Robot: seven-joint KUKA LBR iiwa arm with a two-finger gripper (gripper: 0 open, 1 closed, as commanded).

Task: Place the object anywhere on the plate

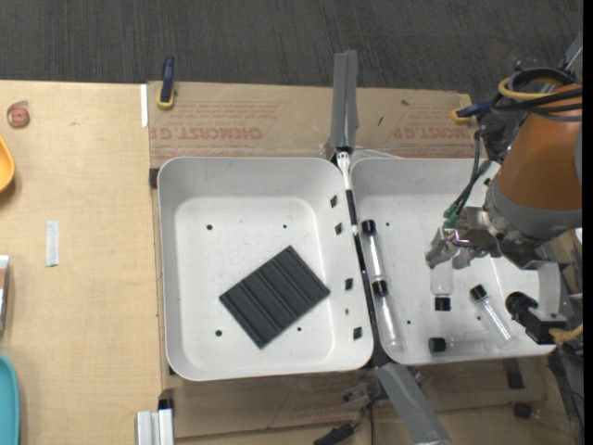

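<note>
Dark grey ribbed rectangular plate (pixel 274 296) lies flat on the floor of the left shallow white bin (pixel 176 276), a little toward 5 o'clock from the bin's centre. It is turned so that its long axis runs from 8 o'clock to 2 o'clock, and nothing rests on it.

In the right shallow white bin (pixel 408 179), two clear plastic tubes with black caps lie end to end along the 9 o'clock wall. The upper tube (pixel 372 253) is toward 10 o'clock and the lower tube (pixel 384 318) toward 7 o'clock. A small loose black cap (pixel 435 344) sits near the 6 o'clock rim.

A third clear tube (pixel 442 286), its black cap at the 6 o'clock end, is just under the two-finger gripper (pixel 451 251), touching or nearly touching it. Whether the gripper actually clamps this tube cannot be told from this view. The gripper hangs over the bin's middle, on the grey arm with its orange band (pixel 547 160), which comes in from 3 o'clock.

A fourth clear tube (pixel 491 315) lies toward 4 o'clock, slanted, its black cap pointing to 10 o'clock.
</note>
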